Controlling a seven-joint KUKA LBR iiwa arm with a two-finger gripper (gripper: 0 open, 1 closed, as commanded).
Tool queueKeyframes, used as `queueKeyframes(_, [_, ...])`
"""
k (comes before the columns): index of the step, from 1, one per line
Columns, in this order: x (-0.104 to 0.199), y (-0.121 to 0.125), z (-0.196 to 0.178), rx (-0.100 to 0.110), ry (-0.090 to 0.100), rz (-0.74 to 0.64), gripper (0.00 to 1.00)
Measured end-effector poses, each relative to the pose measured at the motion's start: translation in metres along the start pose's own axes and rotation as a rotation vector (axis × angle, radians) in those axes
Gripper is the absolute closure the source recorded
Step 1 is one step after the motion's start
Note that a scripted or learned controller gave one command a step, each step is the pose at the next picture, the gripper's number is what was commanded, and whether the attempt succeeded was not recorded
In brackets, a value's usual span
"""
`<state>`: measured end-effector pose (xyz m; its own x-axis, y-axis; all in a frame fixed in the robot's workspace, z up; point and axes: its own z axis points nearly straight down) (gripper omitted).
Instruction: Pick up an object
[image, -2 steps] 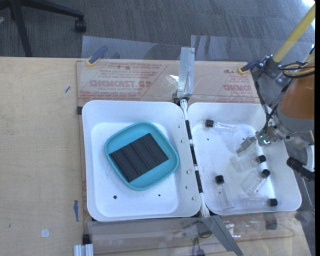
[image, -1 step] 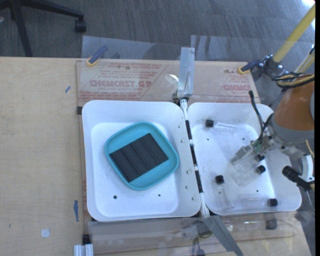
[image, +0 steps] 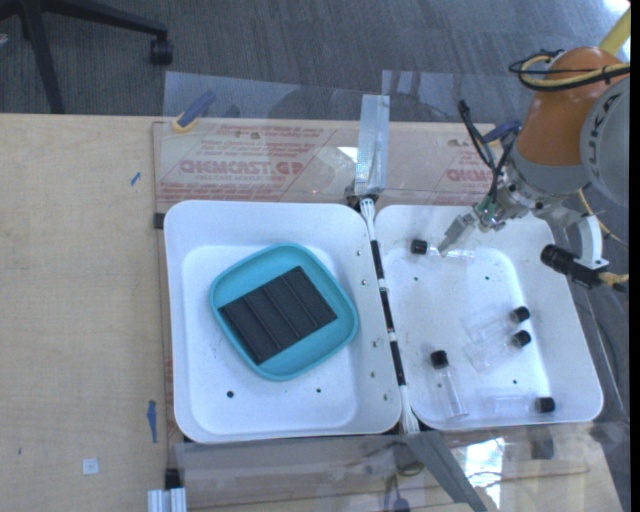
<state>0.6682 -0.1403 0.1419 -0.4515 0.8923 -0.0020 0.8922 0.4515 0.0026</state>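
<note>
Arm: the grey arm (image: 585, 120) with its orange band enters from the right and leans over the far part of the right bin.

Gripper: the gripper (image: 455, 236) points down and to the left, its tip low over the far left part of the right bin (image: 570, 300); whether it is open or closed cannot be told at this size.

Nearest vial: a clear vial with a black cap (image: 432, 248) lies flat on the bin floor just beside the gripper tip, its cap toward the left. Whether the tip touches it cannot be told. Nothing is seen gripped.

Other vials: four more clear, black-capped vials lie in the same bin, all nearer the camera than the gripper. Two lie close together at the right, the upper vial (image: 497, 322) and the lower vial (image: 500, 347), caps toward the right. A middle vial (image: 445, 378) lies with its cap at the far end. A front vial (image: 520, 405) lies by the near right corner, cap toward the right. These are well apart from the gripper.

Left bin: the left bin (image: 190, 300) holds a teal tray (image: 283, 310) with a dark ribbed block lying on it, tilted in the view.

Bench: both bins sit on a wooden bench (image: 70, 300).
</note>
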Motion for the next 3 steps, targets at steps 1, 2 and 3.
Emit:
queueKeyframes(1, [0.0212, 0.0082, 0.0543, 0.012, 0.002, -0.031, 0.00])
queueKeyframes(2, [0.0223, 0.0117, 0.0446, 0.003, 0.000, -0.035, 1.00])
queueKeyframes(3, [0.0244, 0.0111, 0.0457, 0.009, 0.007, -0.036, 0.00])
